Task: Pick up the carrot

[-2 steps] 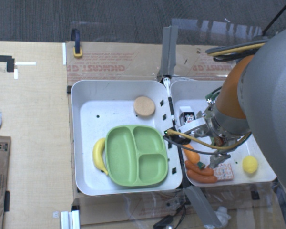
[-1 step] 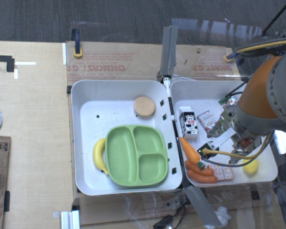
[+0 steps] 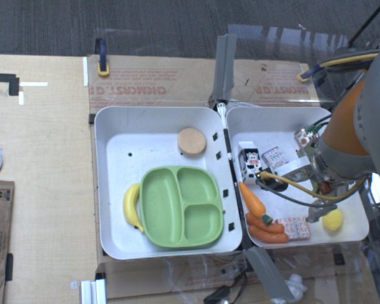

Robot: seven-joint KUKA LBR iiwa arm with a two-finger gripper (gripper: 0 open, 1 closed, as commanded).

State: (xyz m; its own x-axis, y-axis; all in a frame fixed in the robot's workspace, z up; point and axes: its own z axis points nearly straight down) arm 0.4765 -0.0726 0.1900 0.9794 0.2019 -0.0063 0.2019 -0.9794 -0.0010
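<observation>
The carrot point(image 3: 252, 200), orange and tapered, lies slantwise at the left side of the right bin point(image 3: 285, 124), close to the wall between the bins. Its thick end points down toward two more long orange pieces point(image 3: 267, 230) at the bin's front. My gripper point(image 3: 249, 159), black and white, reaches in from the right and sits just behind the carrot's thin end, near the dividing wall. Nothing is visibly held by it. The grey arm with its orange band point(image 3: 343, 128) covers the right part of the bin.
A yellow lemon point(image 3: 332, 220) and a flat printed packet point(image 3: 296, 228) lie at the right bin's front. A printed card point(image 3: 275, 156) rests beside the gripper. The left bin point(image 3: 107, 170) holds a green divided plate point(image 3: 180, 206), a banana point(image 3: 132, 206) and a round wooden disc point(image 3: 192, 141).
</observation>
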